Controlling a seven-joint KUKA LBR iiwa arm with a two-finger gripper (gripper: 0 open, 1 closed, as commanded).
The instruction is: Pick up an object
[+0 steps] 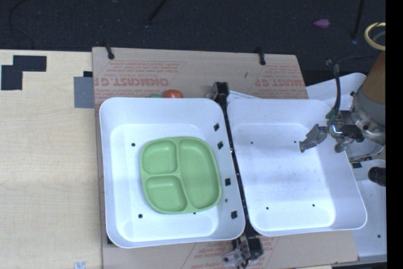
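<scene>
Bins: two; one green plate (181,174); end effector (325,138) spread open, holding nothing.

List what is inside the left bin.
The left bin holds one green divided plate, with nothing visible in its three compartments. Whatever lies beneath the plate is covered.

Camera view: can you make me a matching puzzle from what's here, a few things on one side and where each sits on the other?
Things:
1. green divided plate
2. gripper
3. small red-orange object
4. grey square patch

Places:
A. behind the left bin's far rim, on the cardboard
B. over the right bin, near its right wall
C. on the wooden bench, left of the cardboard
D. lying in the left bin

Pairs: 1-D, 2-B, 3-A, 4-C
</scene>
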